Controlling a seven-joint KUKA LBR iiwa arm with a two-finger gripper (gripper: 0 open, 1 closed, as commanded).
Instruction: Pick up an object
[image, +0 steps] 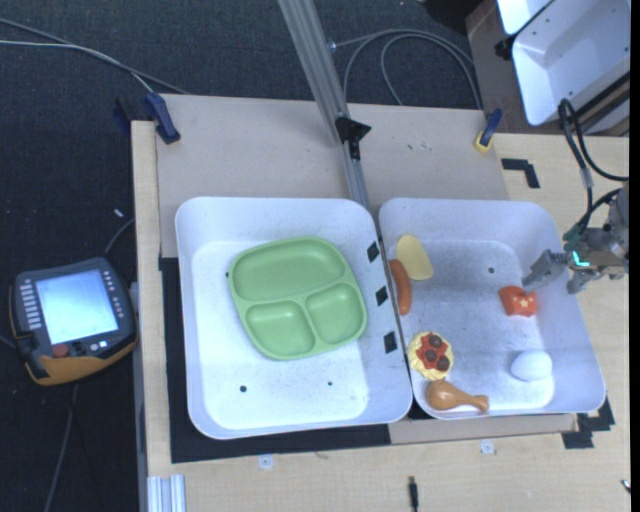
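My gripper (562, 274) hangs over the right edge of the right bin (470, 222). Its fingers are spread open and hold nothing. A small red object (517, 300) lies on the bin floor just below and left of the fingertips, apart from them. A white egg-shaped thing (531, 366) sits further toward the front. Along the bin's left side lie a yellow piece (414, 257), a reddish sausage (402, 286), a small toy pizza (431, 354) and a brown drumstick (456, 398).
The left bin (205, 330) holds a green divided plate (297, 297). A metal post (322, 75) rises at the back between the bins. A handheld pendant (70, 315) lies off the bench at the left.
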